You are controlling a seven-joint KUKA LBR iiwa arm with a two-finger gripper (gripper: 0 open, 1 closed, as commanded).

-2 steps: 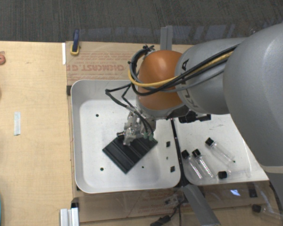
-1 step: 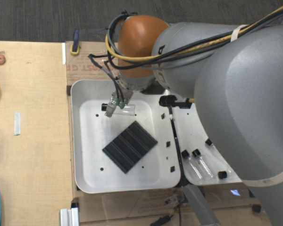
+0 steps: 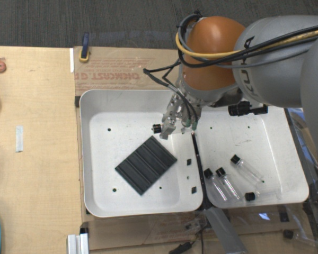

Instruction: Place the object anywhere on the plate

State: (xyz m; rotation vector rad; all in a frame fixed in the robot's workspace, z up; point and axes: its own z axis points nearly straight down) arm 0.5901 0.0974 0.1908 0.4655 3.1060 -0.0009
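Now, hand [image 3: 169, 127] above left bin [image 3: 95, 142], grip state unclear, ribbed plate [image 3: 146, 165] flat, long axis diag., vials [image 3: 238, 176] w/ caps up-left.

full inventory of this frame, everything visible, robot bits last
Shallow white plastic bins: 2, white, side by side on the bench.
Ribbed dark grey rectangular plate: 1, dark grey, lying flat at a slant in the left bin.
Clear plastic vials with black caps: 3, clear and black, lying in the right bin near its front.
Cardboard sheet: 1, brown with red print, behind the bins.
Blue clamp: 1, blue, at the cardboard's back left corner.
Light wooden board: 1, tan, left of the bins.
Arm: 1, grey with orange band, reaching in from the right.
Claw: 1, metal, above the left bin's back right, beyond the plate.
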